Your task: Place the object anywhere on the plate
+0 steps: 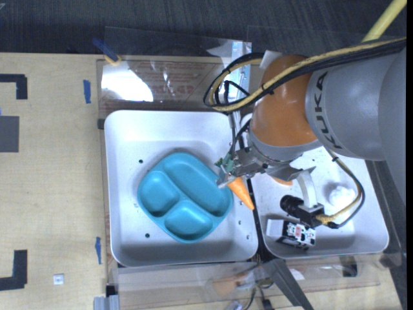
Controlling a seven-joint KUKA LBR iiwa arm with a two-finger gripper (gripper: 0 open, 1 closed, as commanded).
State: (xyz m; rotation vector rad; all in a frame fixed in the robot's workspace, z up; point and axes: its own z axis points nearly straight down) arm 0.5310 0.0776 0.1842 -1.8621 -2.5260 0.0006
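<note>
A blue plate (184, 196) with three compartments lies tilted in the left white bin (129, 147). An orange carrot-shaped object (242, 192) sits at the plate's right edge, over the divider between the two bins. My gripper (233, 170) hangs just above the object's upper end, under the grey wrist and its orange band (284, 118). The wrist hides most of the gripper, and I cannot make out whether it touches the object.
In the right bin (368, 237) lie a white lump (339, 194), a black and white gadget (297, 228) and a bit of something orange (282, 181) under the arm. Cables loop over the bins' far edge. The wooden bench spreads to the left.
</note>
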